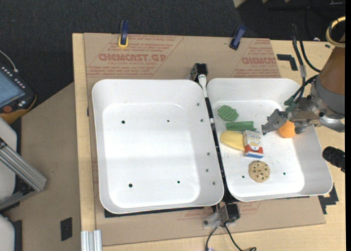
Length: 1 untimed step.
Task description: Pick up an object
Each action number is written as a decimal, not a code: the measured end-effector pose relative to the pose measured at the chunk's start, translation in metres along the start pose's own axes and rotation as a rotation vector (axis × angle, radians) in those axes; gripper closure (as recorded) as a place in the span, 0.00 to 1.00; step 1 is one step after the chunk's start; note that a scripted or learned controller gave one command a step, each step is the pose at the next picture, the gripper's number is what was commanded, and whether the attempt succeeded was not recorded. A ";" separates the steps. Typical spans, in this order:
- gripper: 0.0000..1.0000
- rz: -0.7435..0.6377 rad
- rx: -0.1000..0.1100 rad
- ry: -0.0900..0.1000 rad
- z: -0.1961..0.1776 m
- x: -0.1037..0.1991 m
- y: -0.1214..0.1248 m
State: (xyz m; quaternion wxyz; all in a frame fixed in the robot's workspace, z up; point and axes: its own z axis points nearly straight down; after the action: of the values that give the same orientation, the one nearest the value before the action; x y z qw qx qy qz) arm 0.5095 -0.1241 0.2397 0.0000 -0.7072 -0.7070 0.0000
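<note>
Two bins [109, 135], fingers [278, 119] by orange ball [287, 130] (right bin)

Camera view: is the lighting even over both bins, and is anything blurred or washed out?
Camera view: the left bin is bright and a little washed out toward its near rim; the right bin has soft shadows beside the arm; the gripper looks slightly blurred; the cookie is sharp.

Arm [333, 88]: enters from the right, grey wrist section low over the bench, brownish upper section above it. Gripper [277, 122]: dark, pointing left and slightly down, one finger [271, 125] visible at its tip.
</note>
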 end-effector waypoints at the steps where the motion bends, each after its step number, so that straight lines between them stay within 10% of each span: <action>1: 0.00 -0.005 0.007 0.003 0.059 0.043 0.024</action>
State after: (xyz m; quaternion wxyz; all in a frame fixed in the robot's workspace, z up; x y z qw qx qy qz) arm 0.5339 -0.0811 0.1809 0.0035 -0.7054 -0.7088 0.0012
